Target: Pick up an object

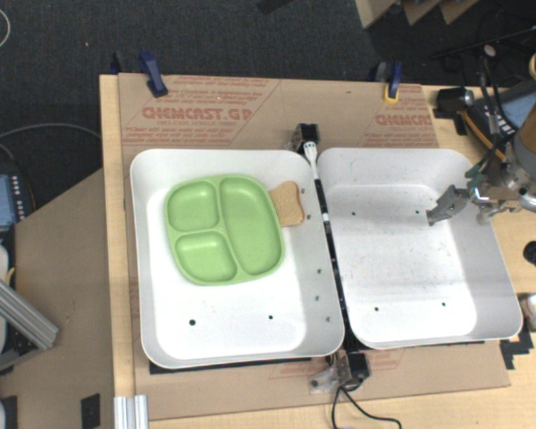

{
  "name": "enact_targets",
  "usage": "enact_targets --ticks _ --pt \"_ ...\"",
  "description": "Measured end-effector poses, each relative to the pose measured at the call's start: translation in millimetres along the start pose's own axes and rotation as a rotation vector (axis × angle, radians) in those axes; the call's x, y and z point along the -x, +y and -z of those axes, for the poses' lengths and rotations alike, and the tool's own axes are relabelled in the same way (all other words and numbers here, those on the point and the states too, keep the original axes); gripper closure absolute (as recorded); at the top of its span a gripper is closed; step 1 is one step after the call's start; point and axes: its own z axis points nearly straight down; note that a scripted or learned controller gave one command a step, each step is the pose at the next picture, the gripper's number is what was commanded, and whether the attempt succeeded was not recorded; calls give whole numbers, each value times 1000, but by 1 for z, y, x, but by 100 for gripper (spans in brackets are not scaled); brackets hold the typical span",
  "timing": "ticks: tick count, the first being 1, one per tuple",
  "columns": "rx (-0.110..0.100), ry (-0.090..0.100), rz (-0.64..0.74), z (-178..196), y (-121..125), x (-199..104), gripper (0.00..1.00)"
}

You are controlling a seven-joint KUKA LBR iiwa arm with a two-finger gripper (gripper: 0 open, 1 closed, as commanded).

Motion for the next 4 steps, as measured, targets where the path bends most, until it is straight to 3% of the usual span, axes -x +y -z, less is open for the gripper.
enact_targets --ticks 1,2,3,4 --pt "8 0 5 101 -31 -53 0" --pt "22 -2 4 276 -68 -83 0" --pt "6 -2 1 277 -67 -83 100" --pt "-14 3 2 158 -69 -115 100"
